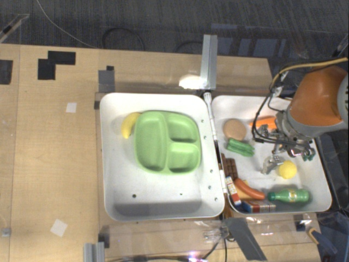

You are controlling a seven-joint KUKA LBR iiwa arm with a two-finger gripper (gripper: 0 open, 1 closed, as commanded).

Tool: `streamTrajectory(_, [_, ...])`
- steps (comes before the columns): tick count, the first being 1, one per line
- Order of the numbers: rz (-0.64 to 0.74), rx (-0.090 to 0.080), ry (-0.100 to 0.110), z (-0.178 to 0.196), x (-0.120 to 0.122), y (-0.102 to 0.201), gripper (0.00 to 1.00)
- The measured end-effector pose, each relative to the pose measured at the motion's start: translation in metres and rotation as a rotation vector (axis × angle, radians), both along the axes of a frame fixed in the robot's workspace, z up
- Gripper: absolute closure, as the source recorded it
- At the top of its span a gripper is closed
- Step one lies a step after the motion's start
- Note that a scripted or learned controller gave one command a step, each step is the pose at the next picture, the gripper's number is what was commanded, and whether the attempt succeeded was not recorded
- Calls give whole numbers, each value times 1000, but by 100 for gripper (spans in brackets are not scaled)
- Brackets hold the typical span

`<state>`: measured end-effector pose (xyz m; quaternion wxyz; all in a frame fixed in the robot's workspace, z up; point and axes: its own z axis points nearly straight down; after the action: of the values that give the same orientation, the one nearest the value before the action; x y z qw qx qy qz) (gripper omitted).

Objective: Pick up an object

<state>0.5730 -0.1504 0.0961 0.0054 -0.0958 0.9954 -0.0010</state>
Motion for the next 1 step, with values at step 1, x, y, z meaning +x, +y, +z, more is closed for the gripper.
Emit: streamTrajectory(1, [-14, 1, -1, -8, 85, -7, 0])
